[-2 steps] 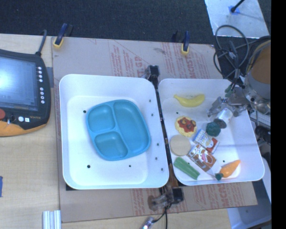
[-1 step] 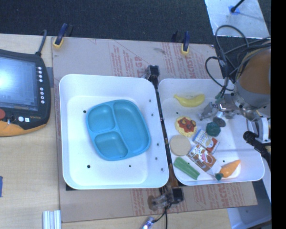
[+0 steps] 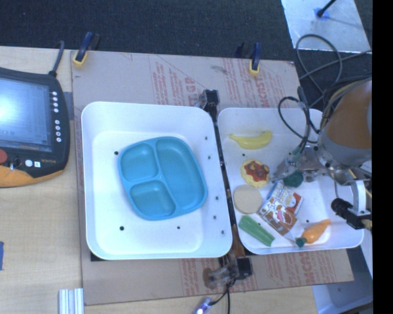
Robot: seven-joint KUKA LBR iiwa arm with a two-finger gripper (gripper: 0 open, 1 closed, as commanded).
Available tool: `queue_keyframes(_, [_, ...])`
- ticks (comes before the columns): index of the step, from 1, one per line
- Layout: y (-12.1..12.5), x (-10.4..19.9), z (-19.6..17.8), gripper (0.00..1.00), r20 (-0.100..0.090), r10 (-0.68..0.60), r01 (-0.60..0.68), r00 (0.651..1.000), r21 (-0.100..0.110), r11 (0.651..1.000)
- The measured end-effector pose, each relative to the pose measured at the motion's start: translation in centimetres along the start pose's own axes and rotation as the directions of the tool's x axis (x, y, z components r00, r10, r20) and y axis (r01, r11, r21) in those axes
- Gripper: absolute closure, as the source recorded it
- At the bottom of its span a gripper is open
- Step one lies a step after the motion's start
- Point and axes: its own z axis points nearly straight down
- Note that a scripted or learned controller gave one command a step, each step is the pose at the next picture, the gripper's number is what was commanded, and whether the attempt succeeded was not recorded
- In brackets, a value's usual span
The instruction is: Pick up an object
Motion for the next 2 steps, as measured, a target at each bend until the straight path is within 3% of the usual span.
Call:
queue_keyframes(1, [0.0,-0.1,-1.0,1.0,0.002,-0.002,0.002,1.0,0.001,1.0])
queue_keyframes(2, [3.7,5.0,-9.8,1.0,-0.002,0.0,0.0,1.0,-0.001,1.0])
